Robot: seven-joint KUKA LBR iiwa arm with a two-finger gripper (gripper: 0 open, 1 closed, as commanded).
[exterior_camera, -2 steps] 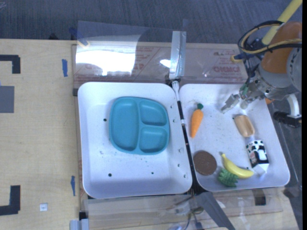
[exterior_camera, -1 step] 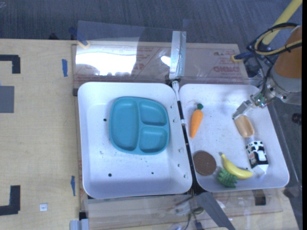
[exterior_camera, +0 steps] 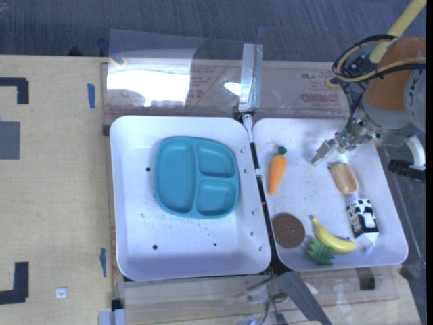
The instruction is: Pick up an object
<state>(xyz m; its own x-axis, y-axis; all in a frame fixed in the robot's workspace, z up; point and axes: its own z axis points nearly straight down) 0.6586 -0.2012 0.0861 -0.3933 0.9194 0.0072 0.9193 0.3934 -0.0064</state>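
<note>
Where the right bin (exterior_camera: 396,249) came nearest the camera, its loose things lay bunched along the front edge — a green broccoli piece (exterior_camera: 319,251) touching the banana (exterior_camera: 333,237), a brown round cookie (exterior_camera: 289,229) just to their left, and a small black-and-white milk carton (exterior_camera: 362,218) off to the right. None was held; each lay flat on the bin floor, likely scattered so that any one could be taken as the object to pick up. Farther back, a tan bread roll (exterior_camera: 344,177) lay just above the carton, and a carrot (exterior_camera: 277,171) lay by the divider, its green top pointing away. The left bin (exterior_camera: 128,202) carried a blue divided tray (exterior_camera: 197,177), well apart from the arm.

At the far right corner the gripper (exterior_camera: 331,149) hung over the bin's back part, near the roll but not touching it — its fingers looked spread, with nothing between them. That pose suggested an approach rather than a lift, and the roll seemed the handiest target.
</note>
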